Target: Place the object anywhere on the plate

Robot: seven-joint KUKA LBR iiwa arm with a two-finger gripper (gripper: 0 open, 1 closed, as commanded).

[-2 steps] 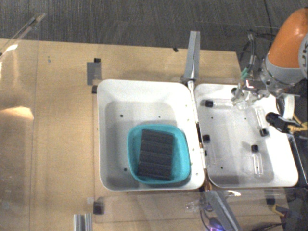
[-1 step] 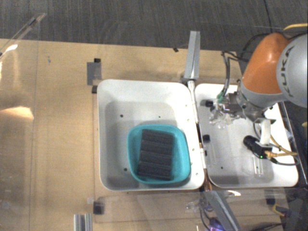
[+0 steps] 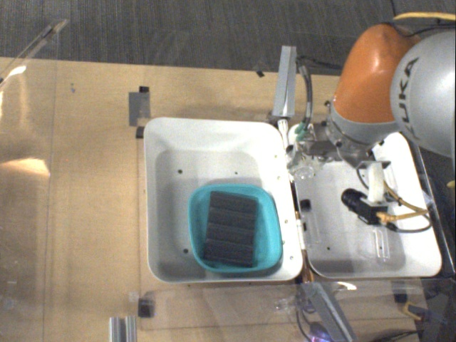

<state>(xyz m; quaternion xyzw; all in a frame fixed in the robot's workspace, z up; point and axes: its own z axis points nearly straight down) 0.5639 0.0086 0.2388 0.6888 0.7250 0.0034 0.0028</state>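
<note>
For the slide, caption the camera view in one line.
Dark ridged block lying on the teal plate in the left bin; the arm is over the right bin.

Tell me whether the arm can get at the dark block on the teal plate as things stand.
Probably yes. The block lies uncovered on the plate in the left bin, with nothing over it. The arm hangs above the right bin, so it must cross the shared rim.

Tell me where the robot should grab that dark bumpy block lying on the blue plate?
Probably across its two long sides, coming straight down from above. The dark ridged block lies flat on the teal plate in the left bin, so its top is open. The plate's raised rim sits close around it, so a sideways approach would likely bump the rim. The narrower width looks easier to span.
</note>
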